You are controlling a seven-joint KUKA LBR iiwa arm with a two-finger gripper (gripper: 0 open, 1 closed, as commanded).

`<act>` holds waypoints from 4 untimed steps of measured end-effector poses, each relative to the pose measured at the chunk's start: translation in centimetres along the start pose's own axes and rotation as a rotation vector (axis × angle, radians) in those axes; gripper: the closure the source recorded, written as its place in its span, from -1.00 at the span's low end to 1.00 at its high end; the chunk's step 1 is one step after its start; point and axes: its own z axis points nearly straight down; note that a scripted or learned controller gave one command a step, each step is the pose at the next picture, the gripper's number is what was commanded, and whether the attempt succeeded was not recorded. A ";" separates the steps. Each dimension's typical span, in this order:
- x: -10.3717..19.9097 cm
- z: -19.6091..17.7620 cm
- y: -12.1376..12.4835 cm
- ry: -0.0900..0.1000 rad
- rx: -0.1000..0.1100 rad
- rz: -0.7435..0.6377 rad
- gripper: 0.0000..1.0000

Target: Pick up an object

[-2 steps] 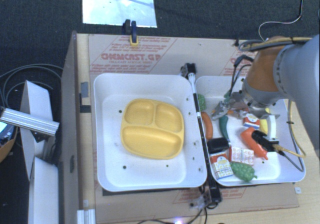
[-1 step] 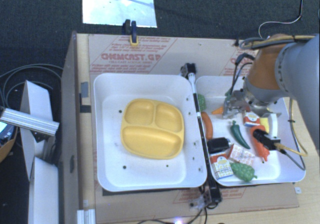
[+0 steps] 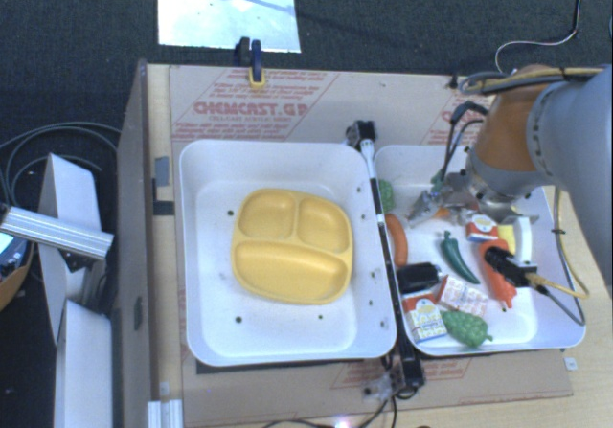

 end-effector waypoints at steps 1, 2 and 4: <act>-5.3 0.7 -2.6 0.003 -0.001 0.001 -1.00; -7.0 -10.2 5.7 -0.003 -0.007 0.000 -1.00; -6.6 0.1 -1.0 -0.009 -0.019 0.003 -1.00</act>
